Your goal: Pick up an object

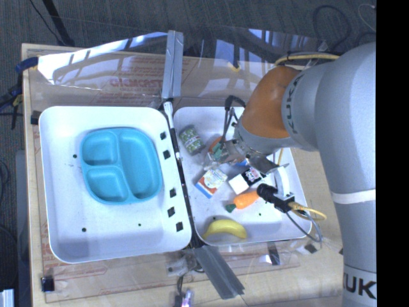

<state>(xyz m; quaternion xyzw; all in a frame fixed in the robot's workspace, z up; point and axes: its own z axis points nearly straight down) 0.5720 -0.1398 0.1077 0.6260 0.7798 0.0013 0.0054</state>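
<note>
1. My arm (326,101) reaches in from the right, and its orange band (265,110) sits over the far half of the right bin (198,117).
2. The gripper (220,151) is down among the clutter near the middle of that bin, a little toward its left wall. From this angle I cannot tell how far open it is, and I cannot see anything in its hold.
3. The pickable things all lie in the right bin. A grey-green can (190,139) lies near the left wall, just beside the gripper on its far-left side.
4. A small carton (211,181) sits just nearside of the gripper, tilted, with a white block (238,183) next to it on the right.
5. A carrot (245,201) lies nearside of the block, pointing toward the near-left.
6. A banana (225,229) rests along the near edge, apart from the gripper.
7. The left bin (64,222) carries a blue divided plate (121,165) at about its centre.
</note>
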